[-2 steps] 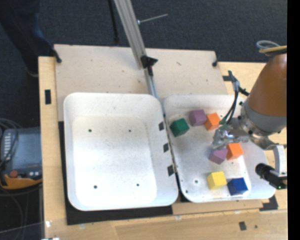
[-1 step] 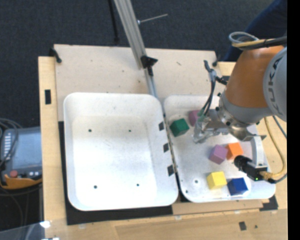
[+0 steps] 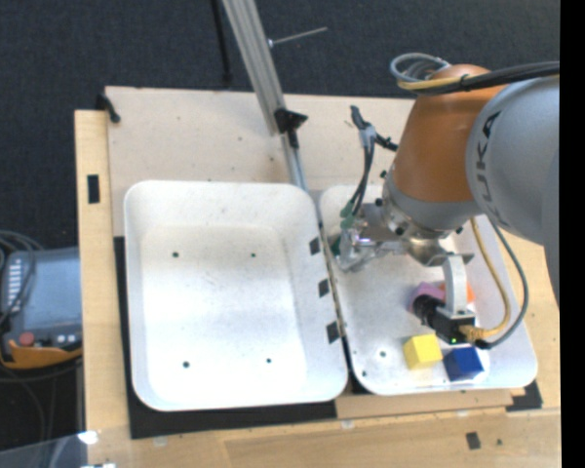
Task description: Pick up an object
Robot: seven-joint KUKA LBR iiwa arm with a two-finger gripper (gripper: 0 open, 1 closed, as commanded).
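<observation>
Camera view: my gripper (image 3: 349, 249) hangs by the right bin's (image 3: 385, 378) left wall; open or closed, I cannot tell. Yellow block (image 3: 421, 350) lies far off, so I might grab nothing.

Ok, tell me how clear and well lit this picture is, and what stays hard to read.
Camera view: even, soft light, no hard glare; the left bin reads clean white. The yellow block and blue block are sharp enough. The hand is small, cluttered by cables and shaded under the arm, so its state is unreadable.
</observation>
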